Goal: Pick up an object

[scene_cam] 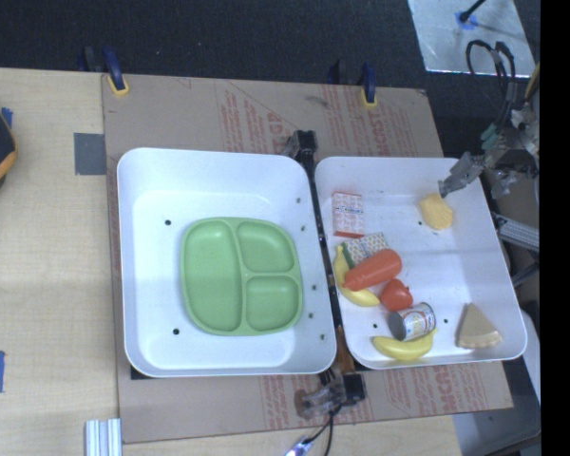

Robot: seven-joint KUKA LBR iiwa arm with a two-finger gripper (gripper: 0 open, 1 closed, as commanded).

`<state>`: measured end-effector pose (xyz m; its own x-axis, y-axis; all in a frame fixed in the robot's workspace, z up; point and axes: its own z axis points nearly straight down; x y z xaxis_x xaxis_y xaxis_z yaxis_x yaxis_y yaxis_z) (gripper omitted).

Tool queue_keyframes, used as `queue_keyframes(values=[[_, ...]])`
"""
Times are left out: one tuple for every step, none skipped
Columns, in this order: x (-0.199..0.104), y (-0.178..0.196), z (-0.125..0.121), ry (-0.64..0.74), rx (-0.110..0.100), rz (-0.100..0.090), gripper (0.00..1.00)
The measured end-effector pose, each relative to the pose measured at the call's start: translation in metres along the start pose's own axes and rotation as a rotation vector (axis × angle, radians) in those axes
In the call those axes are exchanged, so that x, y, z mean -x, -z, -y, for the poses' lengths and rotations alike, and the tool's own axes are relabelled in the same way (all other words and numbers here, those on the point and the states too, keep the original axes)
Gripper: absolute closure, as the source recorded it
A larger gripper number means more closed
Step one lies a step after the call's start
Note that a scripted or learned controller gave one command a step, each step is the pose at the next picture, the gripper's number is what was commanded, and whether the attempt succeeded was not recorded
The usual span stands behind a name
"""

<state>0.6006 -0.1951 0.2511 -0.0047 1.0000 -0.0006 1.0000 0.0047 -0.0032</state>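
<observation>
one hand (453, 184) hovers just beside the yellow lump (437, 213).

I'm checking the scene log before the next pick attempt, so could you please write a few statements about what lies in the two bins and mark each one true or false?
1. The green divided plate lies in the left bin. True.
2. The carrot lies in the left bin. False: it lies in the right bin, beside the red-and-white packet.
3. The gripper is near the yellow lumpy item at the right bin's far side. True.
4. The small can stands on the green plate. False: it lies in the right bin, just above a banana.
5. A tan wedge sits at the right bin's near right corner. True.
</observation>
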Motion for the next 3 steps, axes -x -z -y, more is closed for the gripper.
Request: queue_keyframes(values=[[-0.062, -0.148, 0.057, 0.000, -0.001, 0.000, 0.00], [-0.006, -0.076, 0.047, -0.002, 0.002, 0.000, 0.00], [-0.007, -0.136, 0.089, 0.000, -0.001, -0.001, 0.00]])
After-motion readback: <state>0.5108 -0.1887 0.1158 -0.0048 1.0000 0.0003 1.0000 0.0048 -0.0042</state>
